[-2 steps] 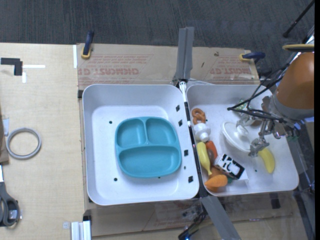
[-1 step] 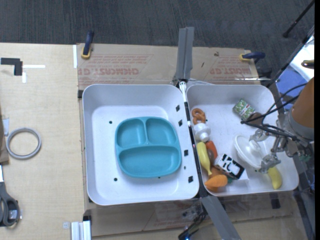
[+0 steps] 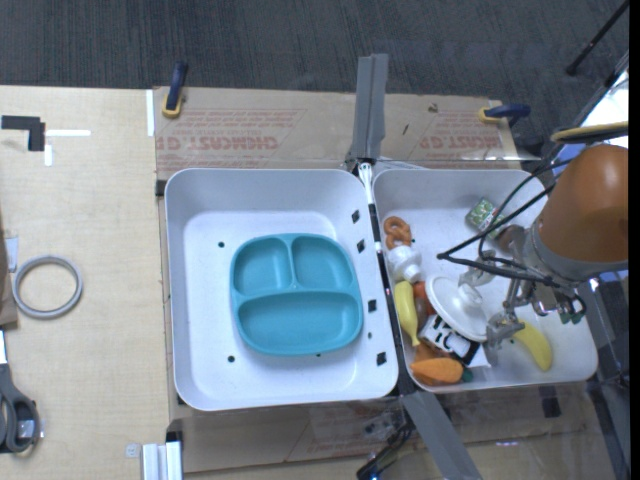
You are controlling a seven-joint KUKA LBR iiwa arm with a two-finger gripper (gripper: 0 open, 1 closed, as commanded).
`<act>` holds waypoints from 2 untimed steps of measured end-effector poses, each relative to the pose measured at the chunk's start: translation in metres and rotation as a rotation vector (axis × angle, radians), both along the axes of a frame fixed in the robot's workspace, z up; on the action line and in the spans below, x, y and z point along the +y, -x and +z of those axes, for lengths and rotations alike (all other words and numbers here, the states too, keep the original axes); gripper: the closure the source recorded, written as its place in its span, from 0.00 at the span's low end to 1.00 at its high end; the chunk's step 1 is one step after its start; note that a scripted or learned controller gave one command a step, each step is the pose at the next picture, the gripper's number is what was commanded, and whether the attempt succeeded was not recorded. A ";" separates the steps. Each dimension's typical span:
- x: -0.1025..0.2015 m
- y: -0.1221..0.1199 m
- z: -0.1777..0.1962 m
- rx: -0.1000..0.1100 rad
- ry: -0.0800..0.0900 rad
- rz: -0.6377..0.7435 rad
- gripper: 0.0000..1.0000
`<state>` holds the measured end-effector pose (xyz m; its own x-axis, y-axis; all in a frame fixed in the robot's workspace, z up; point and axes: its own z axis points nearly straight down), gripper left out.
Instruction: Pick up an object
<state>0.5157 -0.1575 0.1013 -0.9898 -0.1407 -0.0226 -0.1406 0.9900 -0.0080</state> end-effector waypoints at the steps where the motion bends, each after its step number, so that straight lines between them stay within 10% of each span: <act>1: -0.032 -0.087 -0.004 0.011 -0.001 0.116 0.00; 2: -0.066 0.018 -0.005 0.013 0.003 0.188 0.00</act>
<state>0.4977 -0.2235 0.0967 -0.9464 -0.3230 -0.0095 -0.3229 0.9464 -0.0076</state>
